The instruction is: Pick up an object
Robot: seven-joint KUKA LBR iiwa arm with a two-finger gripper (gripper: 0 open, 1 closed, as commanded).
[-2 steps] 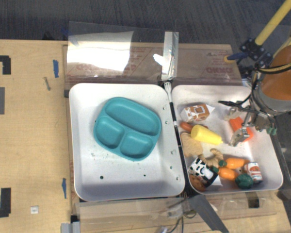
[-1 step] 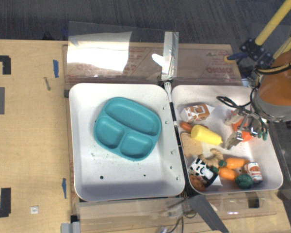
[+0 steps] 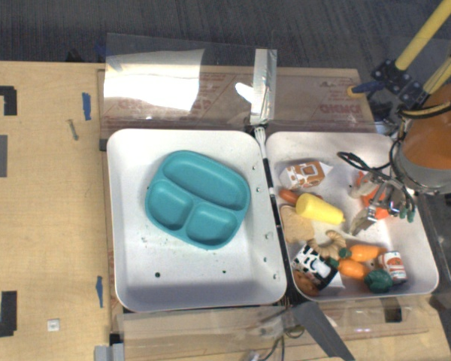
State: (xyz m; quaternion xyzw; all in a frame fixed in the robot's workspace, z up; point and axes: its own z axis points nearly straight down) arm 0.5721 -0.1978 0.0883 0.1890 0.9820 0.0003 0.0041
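My gripper (image 3: 381, 210) hangs low over the right side of the right bin (image 3: 425, 277), and its fingers look spread open. A small red-orange item (image 3: 374, 197) lies right under it, not clearly between the fingers. Loose objects fill that bin. A yellow cylinder (image 3: 320, 209) lies left of the gripper. A brown-and-white packet (image 3: 307, 174) is at the back and a small carrot (image 3: 286, 196) at the left wall. Near the front are a black-and-white cow-patterned item (image 3: 313, 262), orange pieces (image 3: 359, 253), a green piece (image 3: 378, 280) and a red-and-white can (image 3: 393, 264).
The left bin (image 3: 135, 269) holds a teal divided plate (image 3: 199, 198). A ridge (image 3: 269, 201) separates the two bins. Clear plastic sheeting (image 3: 173, 89) lies behind them. The arm's orange band (image 3: 432, 145) and cables overhang the right bin's far right corner. Yellow poles (image 3: 428, 25) stand at the upper right.
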